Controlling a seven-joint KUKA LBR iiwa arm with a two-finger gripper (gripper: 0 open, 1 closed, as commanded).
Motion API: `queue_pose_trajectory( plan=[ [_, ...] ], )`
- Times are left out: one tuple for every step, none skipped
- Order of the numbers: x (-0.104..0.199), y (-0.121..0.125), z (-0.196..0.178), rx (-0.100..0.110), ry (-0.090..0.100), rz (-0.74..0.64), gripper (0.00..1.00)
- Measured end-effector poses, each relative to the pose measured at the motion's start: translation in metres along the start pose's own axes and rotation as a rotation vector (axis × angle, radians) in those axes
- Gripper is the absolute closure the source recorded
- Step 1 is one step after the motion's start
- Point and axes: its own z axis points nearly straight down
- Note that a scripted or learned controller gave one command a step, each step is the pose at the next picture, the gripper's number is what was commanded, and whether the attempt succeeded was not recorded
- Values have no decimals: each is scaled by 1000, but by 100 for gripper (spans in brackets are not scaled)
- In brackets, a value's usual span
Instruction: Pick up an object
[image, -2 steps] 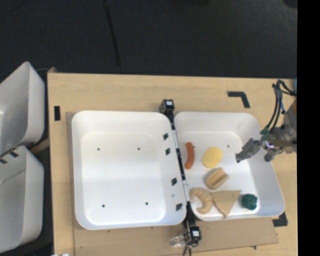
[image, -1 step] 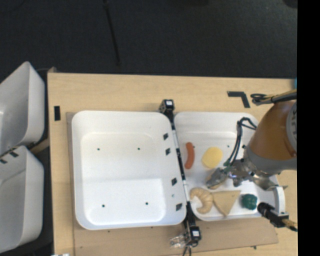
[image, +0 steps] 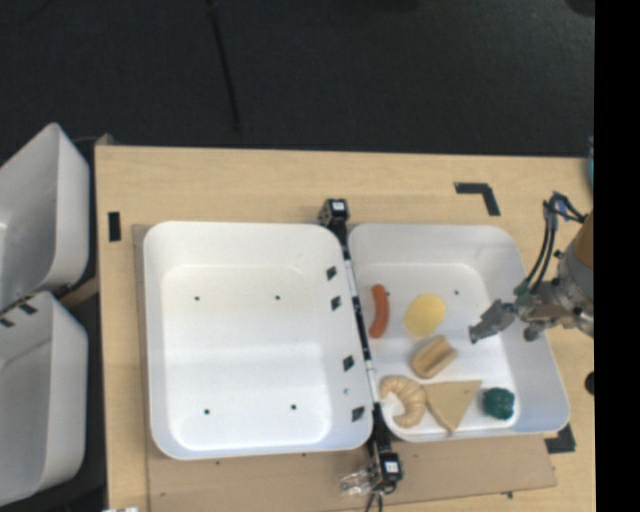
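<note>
Hovering with fingers spread wide and empty, the gripper (image: 497, 322) sits right of a yellow ball (image: 425, 313), probably light, smooth, best pinched across its middle.

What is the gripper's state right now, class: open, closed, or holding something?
Gripper: cannot be told; it sits over the right bin, and nothing is visible between its fingers.
</note>
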Motion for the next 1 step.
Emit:
queue_pose_trajectory(
  plan=[
    [-45, 55, -81, -7, -4, -5, 0]
  ],
)
